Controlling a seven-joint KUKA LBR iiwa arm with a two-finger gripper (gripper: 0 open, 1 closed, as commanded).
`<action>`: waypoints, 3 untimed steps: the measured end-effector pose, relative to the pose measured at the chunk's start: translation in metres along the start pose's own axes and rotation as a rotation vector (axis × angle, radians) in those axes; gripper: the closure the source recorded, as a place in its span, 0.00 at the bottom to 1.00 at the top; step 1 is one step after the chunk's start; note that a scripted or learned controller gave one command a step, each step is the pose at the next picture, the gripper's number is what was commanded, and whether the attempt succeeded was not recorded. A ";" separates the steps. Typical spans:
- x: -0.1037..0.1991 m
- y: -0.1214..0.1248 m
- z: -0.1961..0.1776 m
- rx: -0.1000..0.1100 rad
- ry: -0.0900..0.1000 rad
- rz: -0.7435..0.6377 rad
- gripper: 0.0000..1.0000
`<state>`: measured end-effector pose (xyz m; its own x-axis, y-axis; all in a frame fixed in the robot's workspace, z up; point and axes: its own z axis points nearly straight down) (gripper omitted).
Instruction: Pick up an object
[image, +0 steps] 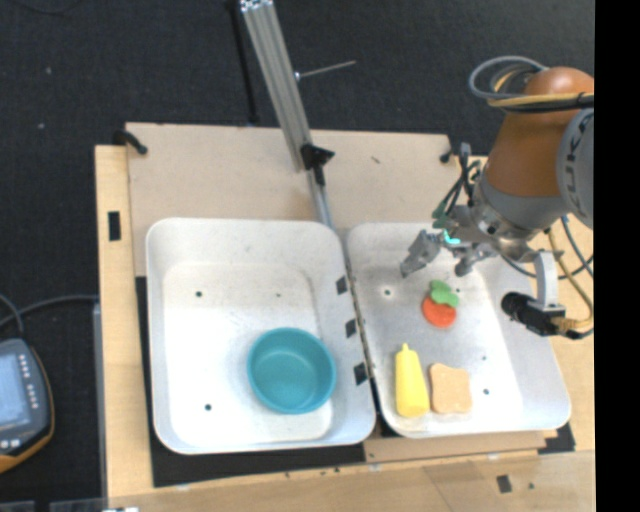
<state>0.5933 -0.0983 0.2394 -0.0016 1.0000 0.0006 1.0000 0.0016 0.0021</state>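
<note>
Fingers spread wide, nothing between them, as the gripper (441, 256) hangs over the right bin (520, 395). Biggest worry: the yellow bottle (410, 380) touching the toast (451, 389) — crowding could foul a grab. Smaller risk: the tomato (439, 305), just below the fingers, looks rounded and could squirt out.

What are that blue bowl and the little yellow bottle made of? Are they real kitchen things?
The blue bowl looks like matte moulded plastic: one even teal colour, smooth rim. The yellow bottle seems plastic too, uniformly coloured and label-free, probably a toy. Neither material is certain from this view.
</note>
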 end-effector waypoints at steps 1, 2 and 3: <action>-0.002 0.001 0.042 0.005 -0.003 0.003 0.00; -0.003 -0.001 0.106 0.007 -0.002 0.002 0.00; -0.004 -0.002 0.141 0.005 -0.002 0.003 0.00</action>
<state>0.5917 -0.1027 0.0988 0.0015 1.0000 -0.0018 1.0000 -0.0015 -0.0033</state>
